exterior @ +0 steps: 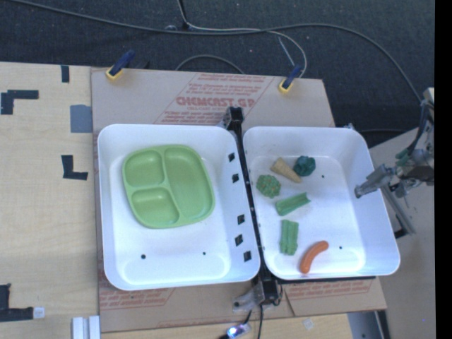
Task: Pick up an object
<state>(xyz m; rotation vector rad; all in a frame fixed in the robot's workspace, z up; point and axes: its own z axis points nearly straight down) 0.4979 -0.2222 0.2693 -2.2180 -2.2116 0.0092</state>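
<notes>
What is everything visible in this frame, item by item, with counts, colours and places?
bins: 2, white, side by side on the cardboard sheet
divided plate: 1, light green, left bin
toy broccoli floret: 1, green, right bin, near the divider
dark teal toy vegetable: 1, right bin, upper part
tan wedge: 1, beside the teal piece
green toy vegetable pieces: 2, right bin, middle
toy sausage: 1, orange, right bin, lower part
clamps: 2, yellow and blue, cardboard's top edge
cables: several, black, on dark floor
gripper: 1, grey, at the right bin's right rim
</notes>
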